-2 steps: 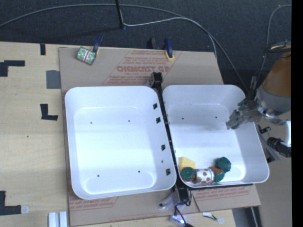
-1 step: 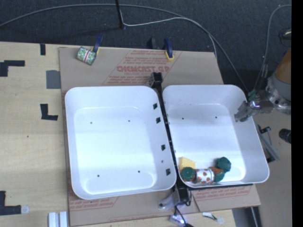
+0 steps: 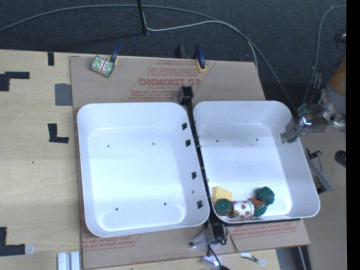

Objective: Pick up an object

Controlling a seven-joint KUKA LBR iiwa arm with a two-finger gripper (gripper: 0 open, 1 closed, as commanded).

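From the fixed overhead camera, two shallow white plastic bins are sitting side by side on a brown cardboard sheet (image 3: 169,82) that is covering a pale wooden bench (image 3: 34,179). The left white bin (image 3: 101,117) is lying well apart from the objects. The right white bin (image 3: 264,108) is holding a small cluster in its near corner: a yellow block (image 3: 222,193) is resting against the bin's left wall, a dark green round object (image 3: 224,207) is lying just below it, a white and red cylinder (image 3: 242,209) is touching the green one, an orange piece (image 3: 259,207) is sitting beside the cylinder, and a teal-green rounded object (image 3: 265,195) is lying just above that. The metal two-finger gripper (image 3: 291,133) is hanging at the right bin's far right rim, well apart from the cluster; whether it is spread or pressed together, I cannot tell. A small green patterned block (image 3: 102,66) is lying on the cardboard beyond the left bin.
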